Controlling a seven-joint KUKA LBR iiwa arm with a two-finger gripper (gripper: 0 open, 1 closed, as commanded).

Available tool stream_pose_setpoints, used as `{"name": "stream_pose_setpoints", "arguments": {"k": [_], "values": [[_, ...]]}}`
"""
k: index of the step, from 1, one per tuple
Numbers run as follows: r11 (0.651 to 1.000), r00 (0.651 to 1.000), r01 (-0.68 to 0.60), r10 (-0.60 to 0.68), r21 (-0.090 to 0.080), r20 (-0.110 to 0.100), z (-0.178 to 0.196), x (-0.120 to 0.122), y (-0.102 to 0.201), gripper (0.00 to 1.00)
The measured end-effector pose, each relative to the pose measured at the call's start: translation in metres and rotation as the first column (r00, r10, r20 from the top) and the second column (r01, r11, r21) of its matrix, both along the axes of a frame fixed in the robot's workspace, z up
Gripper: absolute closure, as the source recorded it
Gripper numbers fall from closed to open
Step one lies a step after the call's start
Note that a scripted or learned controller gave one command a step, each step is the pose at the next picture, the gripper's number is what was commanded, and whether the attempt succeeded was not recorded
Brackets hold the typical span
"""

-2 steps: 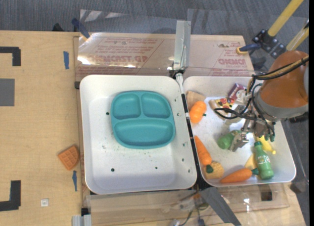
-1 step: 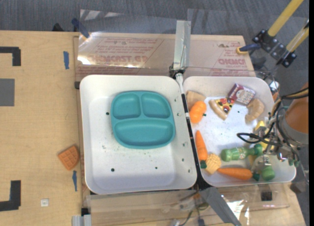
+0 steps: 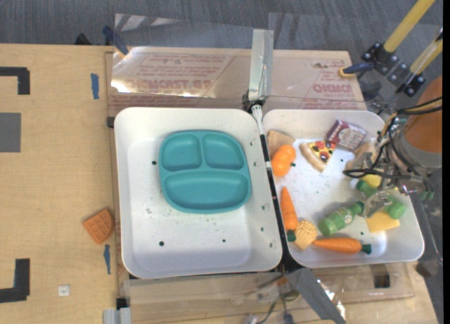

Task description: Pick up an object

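So the arm comes in from the right and its gripper point(image 3: 377, 188) sits low over the right bin point(image 3: 415, 249), right in the toy food along that bin's right side. Honestly I cannot tell if it's open or closed, cables and clutter hide that part. Just beside it are a green bottle point(image 3: 342, 218) and a yellow wedge point(image 3: 383, 223). A carrot point(image 3: 337, 245) lies along the front edge, another carrot point(image 3: 288, 207) near the left wall, plus corn point(image 3: 305, 232), a pizza slice point(image 3: 318, 153) and an orange point(image 3: 283, 160). The left bin point(image 3: 140, 238) holds a teal divided plate point(image 3: 204, 170). A little waffle point(image 3: 98, 225) sits out on the bench point(image 3: 49, 175).
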State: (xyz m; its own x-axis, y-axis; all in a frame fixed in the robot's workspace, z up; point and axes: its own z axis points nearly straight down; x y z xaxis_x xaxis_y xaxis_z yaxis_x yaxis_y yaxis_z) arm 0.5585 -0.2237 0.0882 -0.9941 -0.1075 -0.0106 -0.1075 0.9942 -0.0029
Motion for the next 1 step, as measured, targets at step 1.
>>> {"name": "stream_pose_setpoints", "arguments": {"k": [1], "values": [[0.977,0.977,-0.214,0.214,0.005,-0.014,-0.0011,0.0798,0.0003,0.0]]}}
